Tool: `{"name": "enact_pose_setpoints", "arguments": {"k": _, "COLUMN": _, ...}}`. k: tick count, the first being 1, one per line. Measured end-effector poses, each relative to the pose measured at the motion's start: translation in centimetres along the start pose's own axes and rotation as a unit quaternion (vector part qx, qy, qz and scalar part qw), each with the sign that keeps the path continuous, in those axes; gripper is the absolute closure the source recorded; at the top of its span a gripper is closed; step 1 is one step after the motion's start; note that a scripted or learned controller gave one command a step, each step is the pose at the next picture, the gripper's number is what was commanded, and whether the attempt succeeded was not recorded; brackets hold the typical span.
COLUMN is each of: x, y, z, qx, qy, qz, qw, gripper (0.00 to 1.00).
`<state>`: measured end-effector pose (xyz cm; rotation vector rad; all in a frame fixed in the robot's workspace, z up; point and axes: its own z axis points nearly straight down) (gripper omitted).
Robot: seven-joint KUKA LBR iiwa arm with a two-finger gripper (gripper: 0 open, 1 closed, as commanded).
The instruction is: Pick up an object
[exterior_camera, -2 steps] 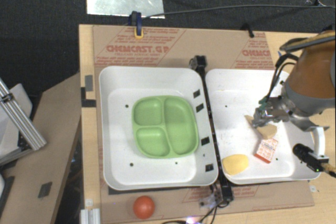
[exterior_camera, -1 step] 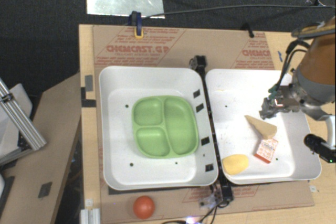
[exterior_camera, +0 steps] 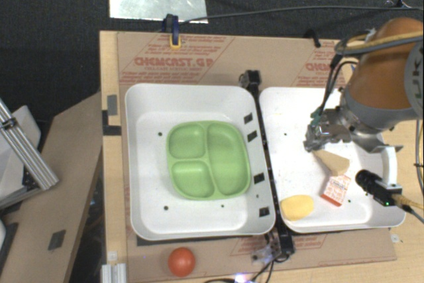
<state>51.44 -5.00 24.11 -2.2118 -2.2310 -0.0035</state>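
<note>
Jaws low over right bin (exterior_camera: 291,142)

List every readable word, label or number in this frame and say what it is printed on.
"CHEMCAST GP": red print on the brown sheet under the bins, behind the left bin.
A second red print on that sheet, behind the right bin, is cut off by the arm; unreadable.
The small red-and-white packet carries print too small to read.

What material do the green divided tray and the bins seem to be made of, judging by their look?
Green divided tray: likely molded plastic, smooth and slightly glossy; its three compartments have soft rounded edges and an even colour. Left bin and right bin: probably thin formed plastic with a matte white finish and rounded corners, though the view cannot confirm this.
</note>
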Motion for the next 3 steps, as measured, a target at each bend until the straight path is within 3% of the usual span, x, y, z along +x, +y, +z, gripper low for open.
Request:
{"name": "enact_pose_setpoints", "arguments": {"k": 1, "x": 5.1, "y": 1.2, "z": -0.7, "qx": -0.001, "qy": 0.0, "qz": -0.001, "qw": 1.0, "gripper": 1.0}}
{"name": "enact_pose_setpoints", "arguments": {"k": 3, "x": 15.9, "y": 3.3, "z": 2.2, "qx": 0.0, "qy": 0.0, "qz": -0.001, "qw": 1.0, "gripper": 1.0}}
